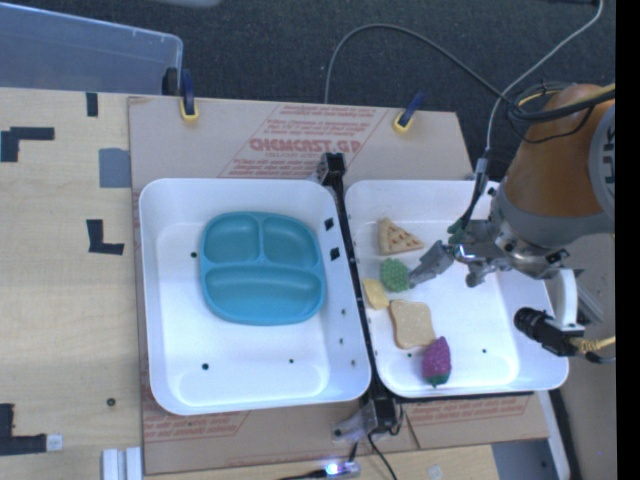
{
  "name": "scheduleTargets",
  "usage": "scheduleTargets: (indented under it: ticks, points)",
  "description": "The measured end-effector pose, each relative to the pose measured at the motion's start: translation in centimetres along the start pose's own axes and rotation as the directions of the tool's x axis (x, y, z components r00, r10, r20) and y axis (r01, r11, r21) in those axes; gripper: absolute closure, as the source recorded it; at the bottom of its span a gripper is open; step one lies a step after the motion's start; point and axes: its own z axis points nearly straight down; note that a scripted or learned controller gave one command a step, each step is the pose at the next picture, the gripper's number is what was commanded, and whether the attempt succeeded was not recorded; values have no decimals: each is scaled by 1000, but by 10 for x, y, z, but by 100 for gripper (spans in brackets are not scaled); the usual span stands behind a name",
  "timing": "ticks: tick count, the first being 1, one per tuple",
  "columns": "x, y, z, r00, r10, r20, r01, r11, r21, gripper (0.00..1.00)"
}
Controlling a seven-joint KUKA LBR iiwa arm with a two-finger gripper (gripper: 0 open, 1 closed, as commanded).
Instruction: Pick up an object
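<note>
We saw the gripper (452,264) spread open and empty beside the green toy (395,275) in the right bin (520,363); a clean pick, we judged, needed it centred before closing.

A blue plate (263,267) with three parts sits in the white bin on the left (165,298). Both bins rest on a brown cardboard sheet (290,138) held by two yellow clips (189,107) at its far edge. A black cable (400,38) loops over the dark floor behind it.
</note>
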Motion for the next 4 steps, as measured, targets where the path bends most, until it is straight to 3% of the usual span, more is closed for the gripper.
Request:
scheduleTargets:
  ticks: [1, 3, 4]
  points:
    - [0, 2, -5, 1000, -3, 1, 3, 1000, -11, 0]
    - [-2, 12, 111, 1000, -1, 0, 1, 1000, -4, 0]
    - [-2, 12, 142, 1000, -2, 2, 2, 1000, -12, 0]
